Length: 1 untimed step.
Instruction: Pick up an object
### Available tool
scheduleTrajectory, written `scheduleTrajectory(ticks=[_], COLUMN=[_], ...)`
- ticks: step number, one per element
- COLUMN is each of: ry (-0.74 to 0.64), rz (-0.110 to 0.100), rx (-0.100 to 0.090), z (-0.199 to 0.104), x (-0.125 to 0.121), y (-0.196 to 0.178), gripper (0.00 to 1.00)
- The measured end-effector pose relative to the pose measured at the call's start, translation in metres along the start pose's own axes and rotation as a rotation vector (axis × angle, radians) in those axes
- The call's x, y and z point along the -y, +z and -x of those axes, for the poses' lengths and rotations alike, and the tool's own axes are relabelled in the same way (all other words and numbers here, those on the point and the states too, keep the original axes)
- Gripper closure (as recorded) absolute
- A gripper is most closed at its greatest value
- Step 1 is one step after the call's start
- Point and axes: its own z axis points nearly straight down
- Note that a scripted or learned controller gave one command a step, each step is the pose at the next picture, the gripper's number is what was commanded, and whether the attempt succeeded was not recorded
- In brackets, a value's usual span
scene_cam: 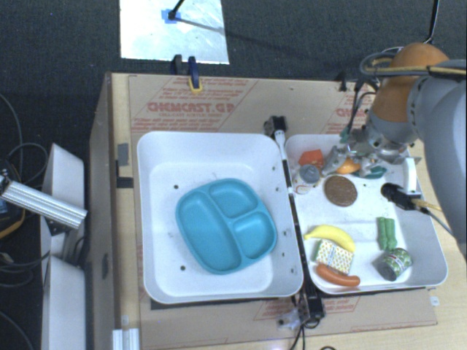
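The jaws point(343, 159) are hanging low over the far end of the right bin point(430, 250), reaching in on the grey arm point(438, 115). Whether they are gripping anything cannot be made out. An orange piece point(349, 168) is lying right at them, a red item point(311, 157) just beside, and a brown disc point(341, 191) just below. Farther off, a banana point(330, 235), a green item point(386, 232) and a can point(393, 263) are sitting. Well apart, a blue divided plate point(225, 224) is resting in the left bin point(168, 159) on the surface point(190, 108).
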Motion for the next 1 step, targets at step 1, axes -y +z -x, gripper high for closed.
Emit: scheduleTrajectory(ticks=[1], ry=[-0.008], rz=[0.041], rx=[0.001], z=[-0.0065], x=[0.0483], y=[0.0159], gripper=[0.00])
